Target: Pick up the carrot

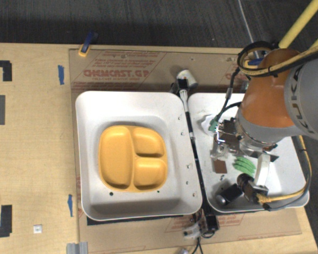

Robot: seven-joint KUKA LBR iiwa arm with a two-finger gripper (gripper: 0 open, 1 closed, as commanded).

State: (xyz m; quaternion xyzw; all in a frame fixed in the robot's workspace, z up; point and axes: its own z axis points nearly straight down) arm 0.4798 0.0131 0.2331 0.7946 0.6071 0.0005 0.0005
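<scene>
My gripper (pixel 221 160) hangs low over the right bin (pixel 291 157), near the middle of its floor, with the grey and orange arm covering much of that bin. A green ridged thing (pixel 244 164) lies on the bin floor just right of the gripper, partly under the wrist; it could be the carrot's leafy top, though I cannot tell. A small brown piece (pixel 219 166) shows at the gripper's lower end.
The left bin (pixel 90 142) holds a yellow divided plate (pixel 131 156) at its centre. A black divider rail (pixel 193 152) runs between the two bins. Cardboard and bench surface surround them, with blue tape marks at the left.
</scene>
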